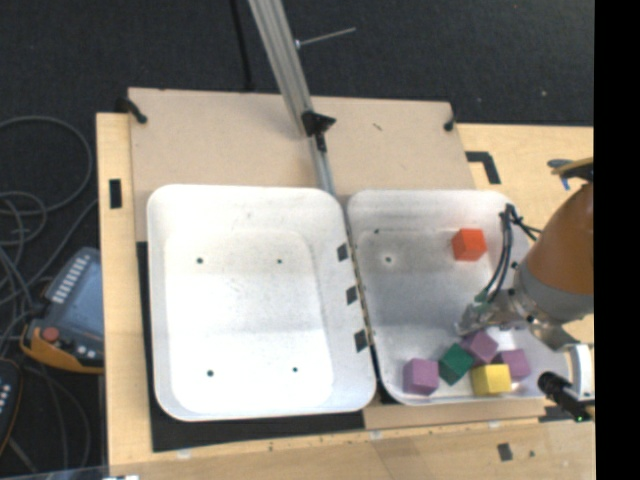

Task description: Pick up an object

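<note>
Claw [478,320] is seen low over the near right part of the right bin [400,223], at the end of the grey arm [560,268] with its orange band, reaching in from the right. Whether it is released or clenched cannot be told; it is hidden among cables and the wrist. Nothing is seen held.

Just beneath and beside the claw a purple block [483,346] is noted, possibly touching it; contact cannot be confirmed. Clustered by the near wall: a green block [456,363] touching the purple one, a second purple block [421,375] to its left, a yellow block [491,379] to the right, and a third purple block [514,362] just beyond the yellow one.

An orange block [468,244] is seen well apart from the cluster, towards the far side of the same bin.

Left bin [250,298] is placed beside the right one on the table [120,268].
</note>
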`<action>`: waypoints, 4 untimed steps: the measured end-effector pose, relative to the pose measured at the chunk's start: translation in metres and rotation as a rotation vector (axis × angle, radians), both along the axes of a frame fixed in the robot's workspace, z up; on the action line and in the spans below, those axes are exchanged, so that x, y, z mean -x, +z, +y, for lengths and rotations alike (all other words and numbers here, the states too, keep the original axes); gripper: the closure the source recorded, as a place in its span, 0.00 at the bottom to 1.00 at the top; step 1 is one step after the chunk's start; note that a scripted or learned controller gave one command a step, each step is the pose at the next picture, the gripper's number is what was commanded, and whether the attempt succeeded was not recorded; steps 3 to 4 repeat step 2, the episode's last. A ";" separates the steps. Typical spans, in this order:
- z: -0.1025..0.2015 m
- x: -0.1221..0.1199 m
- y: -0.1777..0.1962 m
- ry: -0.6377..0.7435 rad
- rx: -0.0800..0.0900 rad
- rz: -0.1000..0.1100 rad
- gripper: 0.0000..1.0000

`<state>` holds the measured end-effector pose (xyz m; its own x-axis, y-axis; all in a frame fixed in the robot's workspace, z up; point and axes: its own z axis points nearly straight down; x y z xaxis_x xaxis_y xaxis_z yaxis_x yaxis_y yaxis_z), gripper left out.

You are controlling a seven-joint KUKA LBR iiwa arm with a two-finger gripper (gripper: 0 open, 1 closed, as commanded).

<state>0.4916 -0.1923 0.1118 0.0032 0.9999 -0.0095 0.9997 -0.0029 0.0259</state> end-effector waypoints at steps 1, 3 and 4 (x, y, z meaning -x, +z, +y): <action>0.000 0.004 -0.003 -0.002 -0.004 0.015 0.00; -0.002 0.000 0.010 -0.003 0.000 0.001 1.00; -0.002 0.000 0.010 -0.003 0.000 0.001 1.00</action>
